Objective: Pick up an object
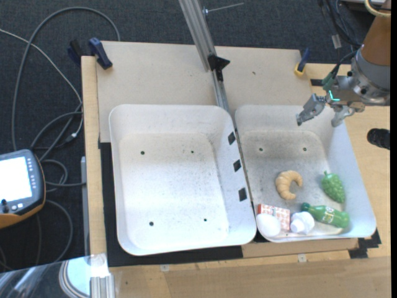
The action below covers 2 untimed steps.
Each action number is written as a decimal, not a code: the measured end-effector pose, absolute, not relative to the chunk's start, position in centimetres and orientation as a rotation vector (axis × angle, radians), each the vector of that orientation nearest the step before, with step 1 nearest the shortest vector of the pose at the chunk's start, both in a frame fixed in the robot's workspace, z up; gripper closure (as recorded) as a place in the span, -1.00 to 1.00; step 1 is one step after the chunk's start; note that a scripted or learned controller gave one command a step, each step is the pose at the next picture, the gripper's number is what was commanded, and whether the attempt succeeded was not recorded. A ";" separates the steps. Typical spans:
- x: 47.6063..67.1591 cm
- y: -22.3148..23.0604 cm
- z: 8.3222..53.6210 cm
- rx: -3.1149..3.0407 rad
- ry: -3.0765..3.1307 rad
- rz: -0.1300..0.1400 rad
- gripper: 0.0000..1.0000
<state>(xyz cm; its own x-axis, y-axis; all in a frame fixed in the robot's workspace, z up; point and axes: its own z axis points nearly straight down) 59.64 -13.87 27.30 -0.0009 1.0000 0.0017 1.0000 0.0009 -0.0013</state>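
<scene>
Dark carpet is lying around a pale wooden surface (161, 67), which is carrying two shallow white bins side by side. Seen from above at a slant, the left bin (124, 166) is sitting beside the right bin (347, 160), and a metal rail (198, 30) is slanting down toward the gap between them.

Four things are crowding the near part of the right bin. A tan croissant (289, 184) is lying near the middle, curved, with its tips pointing down toward the near edge. A green bunch of grapes (334, 187) is lying to its right, its long axis running from upper left to lower right. A green bottle (322, 216) is lying on its side along the near wall, its long axis running roughly left to right, with the white cap pointing left. A red and white carton (273, 218) is sitting just left of the cap.

The arm is reaching in from the right. Its end effector (324, 112) is hanging over the far right corner of the right bin, well apart from the objects. Its two fingers are spread apart and are gripping nothing.
</scene>
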 end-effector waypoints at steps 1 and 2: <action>59.1 -12.9 22.3 -2.217 -2.217 0.005 -1.00; 59.6 -12.6 16.2 -2.216 -2.216 0.006 -1.00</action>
